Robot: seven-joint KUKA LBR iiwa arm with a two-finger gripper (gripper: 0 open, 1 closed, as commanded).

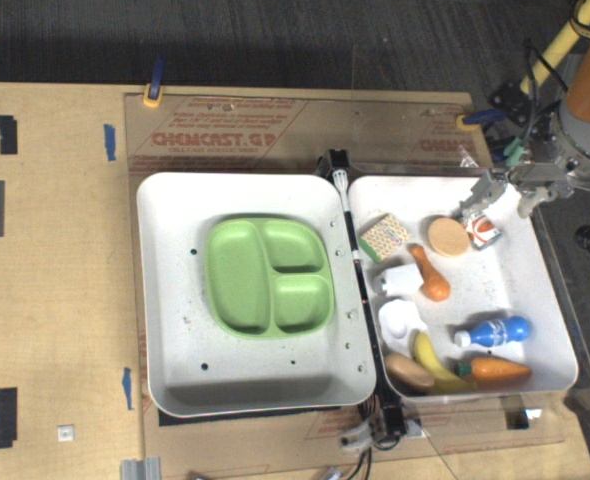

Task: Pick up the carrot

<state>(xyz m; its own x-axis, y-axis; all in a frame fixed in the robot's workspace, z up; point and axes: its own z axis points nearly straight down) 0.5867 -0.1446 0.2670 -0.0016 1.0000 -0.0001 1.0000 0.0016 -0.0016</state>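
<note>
Your carrot point(499, 371) lies flat in the right bin's point(560, 298) near corner, wedged beside the banana point(432, 357) under the bottle point(495, 332); pincer point(503, 196) hovers over the far rim, jaw state unreadable, carrying nothing visible.

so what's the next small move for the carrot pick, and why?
Probably swing the gripper toward the near right corner of the right bin. The carrot lies there beside the banana and blue bottle, while the gripper sits at the far edge.
</note>
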